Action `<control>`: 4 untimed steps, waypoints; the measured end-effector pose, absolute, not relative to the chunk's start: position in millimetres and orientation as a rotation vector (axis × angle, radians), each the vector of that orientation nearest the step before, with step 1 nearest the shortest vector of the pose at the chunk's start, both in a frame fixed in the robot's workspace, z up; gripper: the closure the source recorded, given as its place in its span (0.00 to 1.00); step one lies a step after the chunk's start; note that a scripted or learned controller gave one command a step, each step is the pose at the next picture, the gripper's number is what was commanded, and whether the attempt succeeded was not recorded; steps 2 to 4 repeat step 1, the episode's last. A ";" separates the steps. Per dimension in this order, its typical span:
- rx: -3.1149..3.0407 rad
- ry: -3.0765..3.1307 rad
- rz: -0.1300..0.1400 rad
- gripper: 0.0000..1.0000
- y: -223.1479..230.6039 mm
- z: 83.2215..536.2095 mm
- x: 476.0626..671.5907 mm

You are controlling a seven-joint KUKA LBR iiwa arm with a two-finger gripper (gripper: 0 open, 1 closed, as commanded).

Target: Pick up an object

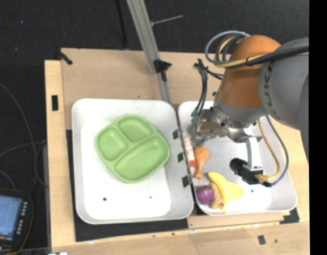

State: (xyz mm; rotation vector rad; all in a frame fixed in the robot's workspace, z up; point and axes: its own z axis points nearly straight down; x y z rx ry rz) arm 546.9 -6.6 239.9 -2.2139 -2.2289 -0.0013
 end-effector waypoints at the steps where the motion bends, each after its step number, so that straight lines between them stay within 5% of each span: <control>1: -2.211 -2.232 -0.006 1.00 51.1 249.5 540.9; 4: -2.211 -2.232 -0.006 1.00 51.1 249.5 540.9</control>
